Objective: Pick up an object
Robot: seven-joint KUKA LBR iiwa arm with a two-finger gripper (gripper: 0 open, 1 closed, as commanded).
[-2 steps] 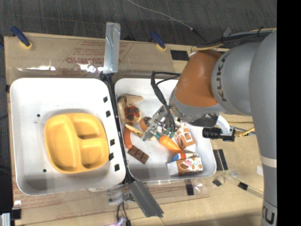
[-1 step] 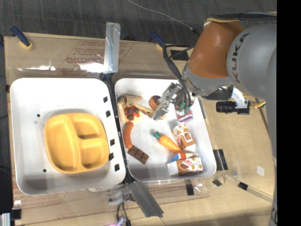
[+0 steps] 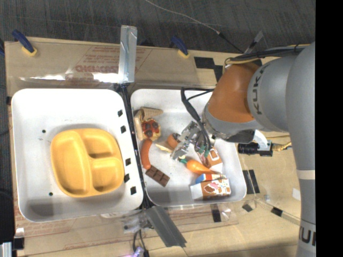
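My gripper [image 3: 185, 143] hangs low over the middle of the right bin [image 3: 161, 98], reaching in from the right under the orange wrist band. Its metal fingers point left and down, just above an orange carrot [image 3: 197, 167] and beside a small orange-brown piece [image 3: 172, 141]. Around it lie a hot dog sausage [image 3: 145, 153], a chocolate bar [image 3: 158, 175], a pizza slice [image 3: 149, 113] with a red-and-orange toy [image 3: 150, 128] below it, and a printed carton [image 3: 213, 188]. Nothing shows clearly between the fingers.
The left bin [image 3: 32, 106] holds a yellow divided tray [image 3: 87, 160]. A black divider runs between the bins. The arm's grey body covers the right bin's right side. Cables cross the bench at the back.
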